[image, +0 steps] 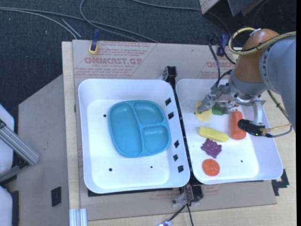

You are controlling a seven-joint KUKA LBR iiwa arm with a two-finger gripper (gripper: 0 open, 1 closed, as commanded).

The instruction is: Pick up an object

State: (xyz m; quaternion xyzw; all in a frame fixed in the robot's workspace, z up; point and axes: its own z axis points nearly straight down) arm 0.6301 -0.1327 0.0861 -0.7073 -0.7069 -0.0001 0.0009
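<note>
Jaws [210, 106] hanging low in right bin [268, 166]; spread or pinched, cannot tell. Green piece [217, 110] and yellow disc [203, 116] lying right under jaws. Judging: centre over one piece only, then be closing. Carrot [236, 125] just beside.

A blue plastic divided tray [139, 128] lies in the left shallow white bin [89, 126], while an orange plastic carrot [236, 125], yellow corn cob [213, 134], purple grape cluster [211, 148] and red-orange tomato [211, 167] lie in the right shallow white bin [265, 159].

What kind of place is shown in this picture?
Probably a robot test bench in a lab: a grey arm reaches over two white bins, toy food lies in one, and loose cables cross the floor.
</note>
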